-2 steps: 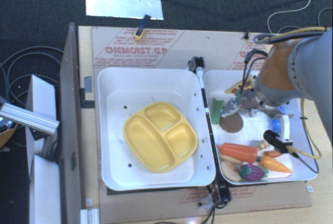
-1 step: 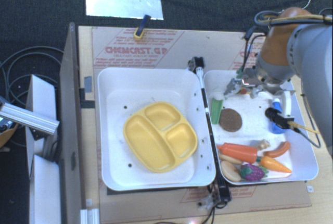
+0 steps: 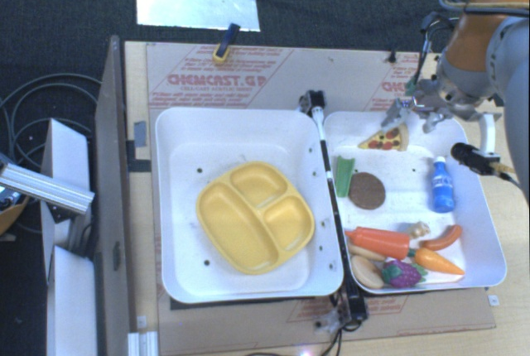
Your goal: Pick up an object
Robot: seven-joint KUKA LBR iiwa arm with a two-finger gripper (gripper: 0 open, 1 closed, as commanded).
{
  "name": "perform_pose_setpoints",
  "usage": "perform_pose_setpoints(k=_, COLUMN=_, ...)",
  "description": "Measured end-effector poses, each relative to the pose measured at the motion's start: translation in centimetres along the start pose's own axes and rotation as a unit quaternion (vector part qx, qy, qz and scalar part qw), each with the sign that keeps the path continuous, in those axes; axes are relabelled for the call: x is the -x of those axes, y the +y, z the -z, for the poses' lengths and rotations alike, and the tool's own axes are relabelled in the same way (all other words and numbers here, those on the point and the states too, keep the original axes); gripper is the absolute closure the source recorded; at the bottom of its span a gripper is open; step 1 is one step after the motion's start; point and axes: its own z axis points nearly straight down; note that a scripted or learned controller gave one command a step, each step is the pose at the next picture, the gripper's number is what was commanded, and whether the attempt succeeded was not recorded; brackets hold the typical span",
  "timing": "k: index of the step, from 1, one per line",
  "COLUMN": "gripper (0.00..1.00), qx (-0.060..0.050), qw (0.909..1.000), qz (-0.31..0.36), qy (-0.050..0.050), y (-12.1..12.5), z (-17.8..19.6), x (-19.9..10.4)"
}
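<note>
Yellow divided tray (image 3: 255,216) in left bin (image 3: 178,180).

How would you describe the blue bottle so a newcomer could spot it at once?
Look in the right bin, the one crowded with toy food. Along its right wall, about midway down, stands the bottle, right of the brown patty. It is the only blue item there, with a white cap.

Left bin (image 3: 178,205): divided tray (image 3: 254,216) is lying in the middle.
Right bin (image 3: 484,222): pizza slice (image 3: 385,139) is lying near the far edge, bottle (image 3: 441,185) by the right edge, carrot (image 3: 379,242) along the near edge.
</note>
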Motion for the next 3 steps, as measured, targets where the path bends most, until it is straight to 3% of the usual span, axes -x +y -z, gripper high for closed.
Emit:
perform_pose_setpoints(k=1, gripper=0.00, qx=-0.007, qw=1.0000, qz=0.004, qy=0.004, y=-5.9, z=-3.1, x=-7.3)
perform_pose_setpoints(k=2, gripper=0.00, qx=-0.007, qw=1.0000, qz=-0.001, qy=0.002, y=-11.7, z=-7.5, x=-6.8)
perform_pose_setpoints(k=3, gripper=0.00, qx=0.000, qw=1.0000, qz=-0.002, qy=-0.002, y=-5.8, z=-7.2, x=2.5)
